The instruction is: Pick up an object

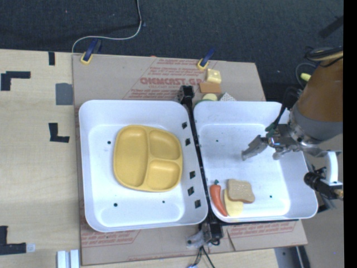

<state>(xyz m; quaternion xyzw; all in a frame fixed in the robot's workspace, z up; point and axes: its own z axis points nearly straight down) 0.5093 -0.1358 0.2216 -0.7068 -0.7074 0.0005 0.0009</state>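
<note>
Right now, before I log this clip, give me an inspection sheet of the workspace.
Surface: cardboard sheet on a wooden bench, bearing left bin and right bin.
Job's things: bread slice, yellow piece and carrot clustered near the right bin's front edge; yellow tray in the left bin.
Clutter: small food pieces on the cardboard behind the bins.
Gripper: gripper over the right bin, fingers apart, nothing between them, away from the food.
Cables: white cable on the dark floor; clamps at the cardboard's far edge.
Surroundings: black tape marks on the bench.
</note>
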